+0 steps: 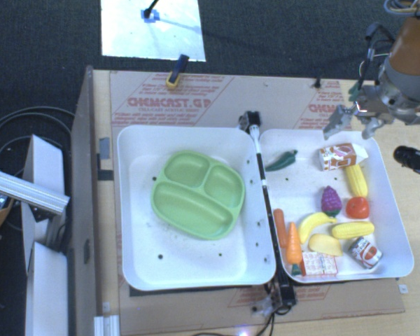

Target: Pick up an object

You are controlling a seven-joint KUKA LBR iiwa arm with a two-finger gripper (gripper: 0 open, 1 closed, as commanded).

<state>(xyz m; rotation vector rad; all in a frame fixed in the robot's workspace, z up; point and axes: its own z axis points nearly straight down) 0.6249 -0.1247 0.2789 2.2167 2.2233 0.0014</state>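
Bench: two white bins (196, 275) are being viewed.
Gripper (354, 122): fingers spread, nothing being held.
Approach: milk carton (341, 157) is best being straddled squarely.

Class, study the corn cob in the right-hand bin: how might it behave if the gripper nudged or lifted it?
The corn cob looks rounded and long, so a sideways nudge would probably roll it. It looks like a moulded toy, so likely stiff and light. It lies close beside the small carton, which may crowd the gripper closing around it.
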